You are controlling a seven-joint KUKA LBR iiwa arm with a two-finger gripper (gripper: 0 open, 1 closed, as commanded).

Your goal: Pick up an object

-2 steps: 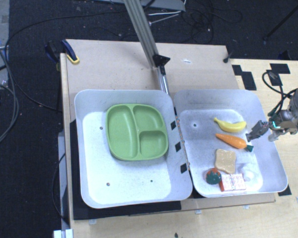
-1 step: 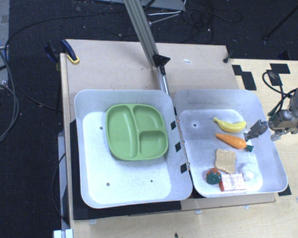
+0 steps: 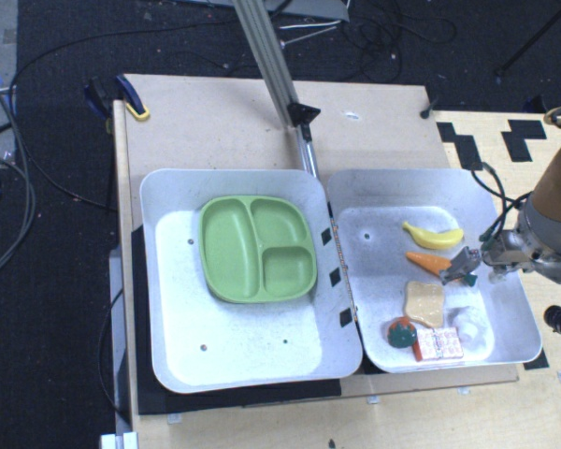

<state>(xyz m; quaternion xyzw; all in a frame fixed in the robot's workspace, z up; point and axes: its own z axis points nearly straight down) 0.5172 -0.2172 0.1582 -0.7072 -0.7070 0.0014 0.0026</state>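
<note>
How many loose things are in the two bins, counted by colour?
Green: 1, the divided plate in the left bin.
Yellow: 1, the banana.
Orange: 1, the carrot.
Tan: 1, the bread slice.
Red: 2, the small round toy and the box.
White: 1, the crumpled item.
Total: 7

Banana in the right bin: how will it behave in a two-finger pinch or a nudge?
The banana looks like a smooth, glossy toy, so probably light and rigid, and possibly slippery between fingers. Its curved, rounded body may rock or pivot if pushed off-centre. It lies just above the carrot, near the gripper, so a nudge would likely shove one into the other.
</note>
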